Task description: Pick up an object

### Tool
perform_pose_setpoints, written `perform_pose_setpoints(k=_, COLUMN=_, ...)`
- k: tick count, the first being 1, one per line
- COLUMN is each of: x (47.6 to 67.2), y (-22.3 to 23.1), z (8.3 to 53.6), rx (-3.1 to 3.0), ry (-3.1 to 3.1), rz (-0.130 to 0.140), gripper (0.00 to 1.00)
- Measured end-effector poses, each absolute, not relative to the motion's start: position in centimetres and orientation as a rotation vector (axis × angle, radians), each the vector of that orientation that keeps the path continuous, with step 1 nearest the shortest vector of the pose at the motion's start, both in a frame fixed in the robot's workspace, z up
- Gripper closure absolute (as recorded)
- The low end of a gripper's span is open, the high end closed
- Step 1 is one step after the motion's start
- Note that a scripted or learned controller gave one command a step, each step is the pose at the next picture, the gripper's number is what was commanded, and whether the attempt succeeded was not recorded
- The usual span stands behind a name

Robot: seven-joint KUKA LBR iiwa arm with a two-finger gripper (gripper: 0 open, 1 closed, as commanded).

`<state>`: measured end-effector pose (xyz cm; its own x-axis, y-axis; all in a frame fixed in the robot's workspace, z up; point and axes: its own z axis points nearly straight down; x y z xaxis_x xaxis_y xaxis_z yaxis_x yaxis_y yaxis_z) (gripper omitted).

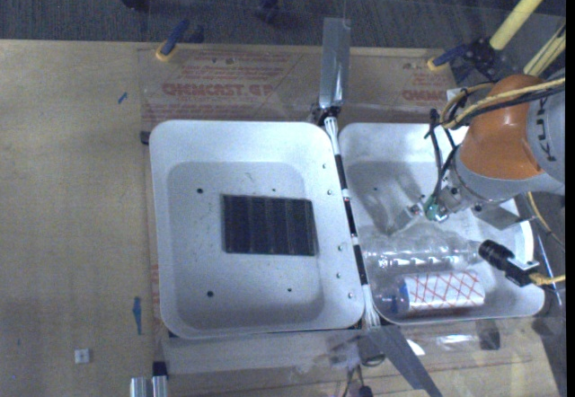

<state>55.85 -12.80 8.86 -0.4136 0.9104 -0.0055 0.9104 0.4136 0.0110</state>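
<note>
Right bin [382,142]: a clear plastic bottle [422,254] lies on its side, long axis left to right across the view; its cap end cannot be made out. Just beside it, toward the near wall, lies a white cylinder [442,291] with a red cross-hatch print. Its long axis is nearly parallel to the bottle and its blue end points left.

Left bin [180,162]: a dark, ribbed, flat rectangular panel [269,224] sits at centre, long side left to right.

Both bins are smooth white, with rounded corners, on a tan bench [72,207].

The arm [503,148] reaches in from the right, its orange band above the wrist. The claw [435,208] points down-left over the right bin, near the bottle's far side. Spread or pressed together: cannot tell.
</note>
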Motion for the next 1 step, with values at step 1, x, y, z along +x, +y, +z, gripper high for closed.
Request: perform_pose_setpoints(k=1, x=59.09, y=-10.17, z=8.85, rx=1.816, ry=2.553, rz=0.009, gripper=0.00)
